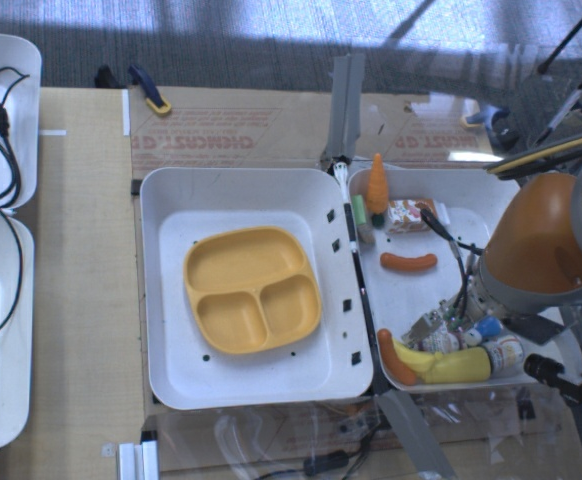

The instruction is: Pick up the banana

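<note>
The pincer (449, 320), grip state impossible to tell, hangs just above the banana (449, 363), placed for grasping it.

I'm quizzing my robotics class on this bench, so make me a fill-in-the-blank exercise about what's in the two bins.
1. The yellow divided plate lies in the ____ bin as the camera sees it.
2. The plate has ____ compartments.
3. The banana lies near the ____ edge of the right bin, close to the gripper.
4. The sausage lies ____ the banana and the orange carrot.

Missing words: left; three; front; between
</note>
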### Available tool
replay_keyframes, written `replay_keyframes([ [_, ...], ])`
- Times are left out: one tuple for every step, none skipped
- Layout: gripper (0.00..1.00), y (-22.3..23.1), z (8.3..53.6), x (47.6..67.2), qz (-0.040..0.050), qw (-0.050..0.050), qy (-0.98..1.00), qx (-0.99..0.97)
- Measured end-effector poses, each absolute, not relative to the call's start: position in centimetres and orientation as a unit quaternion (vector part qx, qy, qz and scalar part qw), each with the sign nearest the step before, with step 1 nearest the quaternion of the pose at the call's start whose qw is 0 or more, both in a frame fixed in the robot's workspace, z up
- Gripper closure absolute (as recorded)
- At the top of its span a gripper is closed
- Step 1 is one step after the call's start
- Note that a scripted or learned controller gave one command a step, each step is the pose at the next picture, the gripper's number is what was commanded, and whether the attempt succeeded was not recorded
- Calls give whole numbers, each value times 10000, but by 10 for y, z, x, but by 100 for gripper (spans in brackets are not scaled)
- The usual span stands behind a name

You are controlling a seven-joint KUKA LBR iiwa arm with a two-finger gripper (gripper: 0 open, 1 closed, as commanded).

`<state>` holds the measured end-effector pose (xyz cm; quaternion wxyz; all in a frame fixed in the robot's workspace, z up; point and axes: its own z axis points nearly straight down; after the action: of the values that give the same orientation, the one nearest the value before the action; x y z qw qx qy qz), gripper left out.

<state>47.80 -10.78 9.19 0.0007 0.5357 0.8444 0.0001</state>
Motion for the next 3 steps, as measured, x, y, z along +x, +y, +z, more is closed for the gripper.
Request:
replay_keyframes([
  [100, -108, 101, 478, 4, 6, 8432, 5376],
  [0, -109, 101, 479, -2, 17, 8430, 5379],
  [0, -100, 93, 479, 6, 27, 9426, 3338],
])
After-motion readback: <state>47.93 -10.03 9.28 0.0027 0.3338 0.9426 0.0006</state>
